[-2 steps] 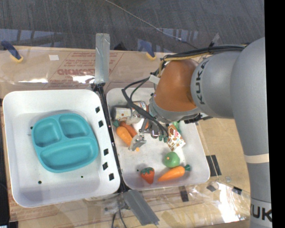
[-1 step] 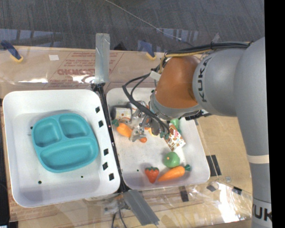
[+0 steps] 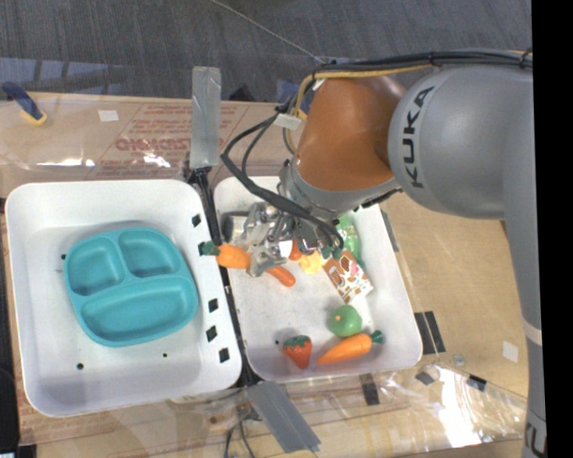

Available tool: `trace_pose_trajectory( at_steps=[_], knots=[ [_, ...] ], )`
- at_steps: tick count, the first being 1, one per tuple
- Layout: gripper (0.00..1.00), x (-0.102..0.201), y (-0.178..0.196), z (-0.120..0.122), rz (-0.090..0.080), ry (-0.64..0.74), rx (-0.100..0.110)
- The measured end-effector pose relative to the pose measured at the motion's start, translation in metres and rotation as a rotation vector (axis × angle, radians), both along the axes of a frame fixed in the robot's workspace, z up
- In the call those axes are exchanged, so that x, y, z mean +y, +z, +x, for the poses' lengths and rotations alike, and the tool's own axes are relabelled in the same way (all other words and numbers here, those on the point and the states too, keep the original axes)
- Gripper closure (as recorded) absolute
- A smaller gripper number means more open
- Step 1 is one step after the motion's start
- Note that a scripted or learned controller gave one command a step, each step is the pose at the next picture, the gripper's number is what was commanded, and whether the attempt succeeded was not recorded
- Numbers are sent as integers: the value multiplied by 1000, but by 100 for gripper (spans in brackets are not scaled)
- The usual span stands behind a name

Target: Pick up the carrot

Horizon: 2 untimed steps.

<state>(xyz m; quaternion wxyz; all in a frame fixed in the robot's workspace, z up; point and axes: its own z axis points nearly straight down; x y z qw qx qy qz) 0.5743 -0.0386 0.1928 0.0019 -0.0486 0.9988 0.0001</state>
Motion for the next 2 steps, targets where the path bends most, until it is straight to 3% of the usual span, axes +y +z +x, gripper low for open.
trace_pose_trajectory(
  at_steps=[2],
  knots=[
    [100, 2, 19, 2, 0, 7, -2]
  ],
)
